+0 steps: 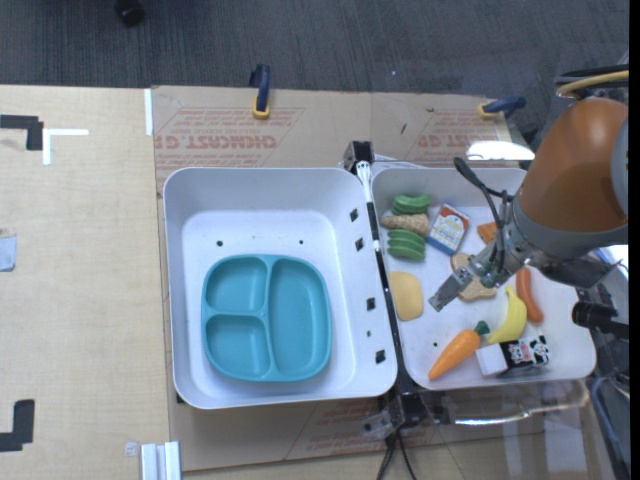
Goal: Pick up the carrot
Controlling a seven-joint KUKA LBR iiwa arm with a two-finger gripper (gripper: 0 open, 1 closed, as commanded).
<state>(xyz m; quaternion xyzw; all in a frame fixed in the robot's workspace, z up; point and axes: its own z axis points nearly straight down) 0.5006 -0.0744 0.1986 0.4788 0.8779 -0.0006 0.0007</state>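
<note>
Cardboard lines the bench [80,268] under two white bins, and the toy food is all in the right bin [417,340]. Nearest the front rim lies the carrot [455,353], its point toward 8 o'clock and its green top toward 2 o'clock, just beside the banana [512,316]. The gripper [452,290] hangs a little further back, so the carrot sits at about 6 o'clock from it, near but apart. I can't tell whether the gripper is open or closed. To my eye, the move turns on coming forward and squaring across that slanted axis. Beyond, at 12 o'clock, are the green pea pods [408,226].
</note>
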